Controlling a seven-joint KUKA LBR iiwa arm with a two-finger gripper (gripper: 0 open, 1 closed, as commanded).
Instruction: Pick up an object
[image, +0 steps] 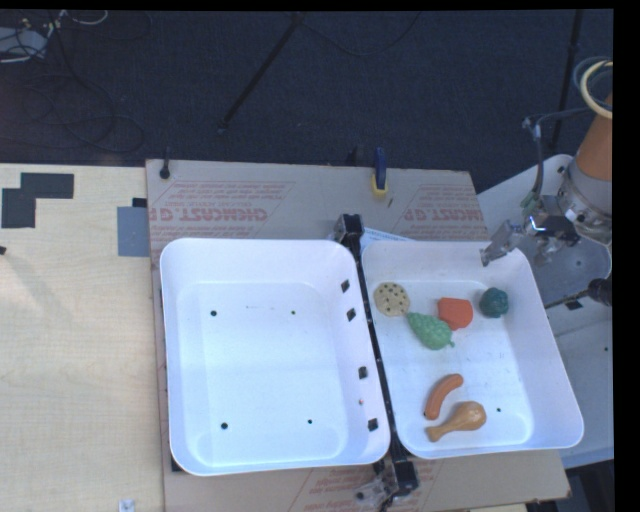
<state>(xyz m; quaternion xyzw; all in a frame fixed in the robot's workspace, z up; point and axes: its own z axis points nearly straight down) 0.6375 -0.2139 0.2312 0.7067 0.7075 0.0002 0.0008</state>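
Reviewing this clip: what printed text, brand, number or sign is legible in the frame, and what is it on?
Red print on the cardboard sheet under the bins, upside down from this camera: seems to read "CHEMCAST GP", uncertain.
Second red print on the cardboard to the right: same look, too blurred to confirm.
Red print on the cardboard's near edge: too small to read.
The bins and toys show no legible marks.

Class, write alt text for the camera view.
Two white bins sit side by side; the right bin holds six small toy foods, while the gripper hovers at its far right corner beside the dark green ball.
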